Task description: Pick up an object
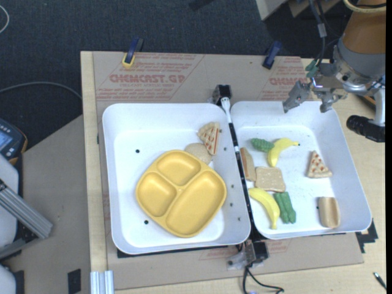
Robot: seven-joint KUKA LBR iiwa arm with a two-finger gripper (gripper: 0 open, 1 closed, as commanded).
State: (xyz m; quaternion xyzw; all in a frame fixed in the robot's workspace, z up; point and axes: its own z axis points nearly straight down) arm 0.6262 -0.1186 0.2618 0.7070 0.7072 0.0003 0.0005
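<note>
the gripper [310,98] was seen spread wide and holding nothing, above the right bin [349,158] rim at one o'clock. a small banana [279,150] lay inside, toward seven o'clock of it.

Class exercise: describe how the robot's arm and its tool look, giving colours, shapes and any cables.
The arm is a thick rounded column with an orange band above a grey wrist ring. Below it sits a grey metal tool with two dark, splayed fingers. Dark cables run beside the arm.
</note>
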